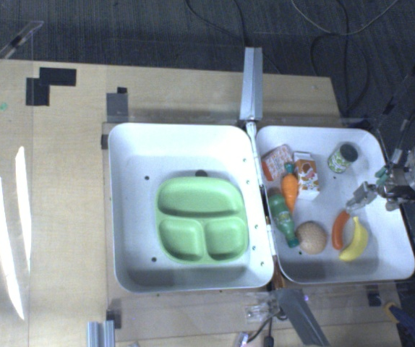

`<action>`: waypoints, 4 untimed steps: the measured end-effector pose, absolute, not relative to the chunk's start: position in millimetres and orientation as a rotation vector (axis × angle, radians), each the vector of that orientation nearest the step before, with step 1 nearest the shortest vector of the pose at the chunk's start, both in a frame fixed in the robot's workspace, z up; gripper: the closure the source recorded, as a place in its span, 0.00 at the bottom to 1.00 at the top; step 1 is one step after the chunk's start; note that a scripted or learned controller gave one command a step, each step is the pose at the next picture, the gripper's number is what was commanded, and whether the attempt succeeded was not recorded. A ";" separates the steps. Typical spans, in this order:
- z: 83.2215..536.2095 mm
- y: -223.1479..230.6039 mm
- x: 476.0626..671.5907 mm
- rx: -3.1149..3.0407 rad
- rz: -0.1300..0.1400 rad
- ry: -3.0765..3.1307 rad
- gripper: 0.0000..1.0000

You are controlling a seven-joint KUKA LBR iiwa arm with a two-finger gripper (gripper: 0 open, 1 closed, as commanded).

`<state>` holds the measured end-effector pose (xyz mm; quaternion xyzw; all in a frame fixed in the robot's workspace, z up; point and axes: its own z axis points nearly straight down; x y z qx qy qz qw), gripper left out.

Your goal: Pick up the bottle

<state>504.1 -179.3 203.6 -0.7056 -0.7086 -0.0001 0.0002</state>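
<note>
- Camera view: two shallow white bins sit side by side on a wooden bench; the left bin (131, 215) holds a green divided tray (202, 219) lying flat near its middle, with three compartments, one long one on the far side and two smaller ones on the near side.
- The right bin (388, 262) holds the small items. The bottle (282, 219), green with a lighter label, lies on its side along the bin's left wall, its length running from far to near, slightly slanted.
- A carrot (289, 190) lies just beyond the bottle's far end, touching or nearly touching it. A small red-and-white carton (306, 176) sits just right of the carrot, and a reddish packet (277, 160) lies at the far left of the same bin.
- A round brown ball-like item (311, 237) rests just right of the bottle's near end.
- A small can (343, 157) with a dark top stands toward the far right of the bin.
- An orange-red oblong piece (340, 230) and a banana (354, 241) lie side by side in the near right part of the bin, well apart from the bottle.
- The gripper (361, 196) reaches in from the right edge above the right part of the bin, just beyond the orange-red piece and banana; whether its fingers are spread or together I cannot tell, and nothing is seen between them.
- The bottle lies well to the left of the gripper, across the bin.
</note>
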 end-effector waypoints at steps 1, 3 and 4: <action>317.0 -109.6 489.3 -2.181 -0.004 -2.267 0.00; 247.9 64.9 487.9 -2.598 0.001 -1.766 0.00; 337.3 65.0 529.0 -2.522 -0.001 -1.875 0.00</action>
